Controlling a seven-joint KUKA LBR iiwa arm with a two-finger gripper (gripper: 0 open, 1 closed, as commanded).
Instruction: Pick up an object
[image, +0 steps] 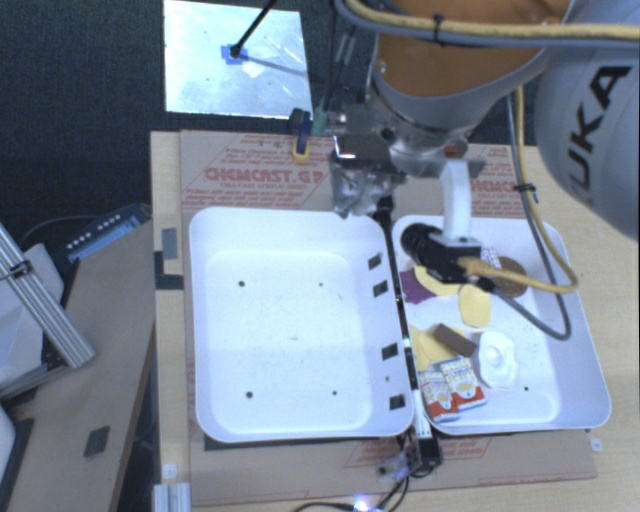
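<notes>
My gripper (365, 203) hangs over the back rim where the two bins meet, under the grey wrist. Nothing shows held beneath it. The right bin (570, 330) holds the loose objects. A purple piece (409, 287) and a yellow disc (437, 284) lie by the divider. Farther right lie a yellow oval (475, 306) and a brown disc (507, 276). Nearer the front are a yellow slice (427, 349), a brown bar (456, 340), a white crumpled object (497, 359) and a small red-and-white carton (455, 386).
The left bin (290, 330) has a bare white floor. A white post with a black head (440, 252) hangs from the wrist over the right bin's back, and a yellow cable (560, 285) loops from it. Black clips (390, 350) line the divider.
</notes>
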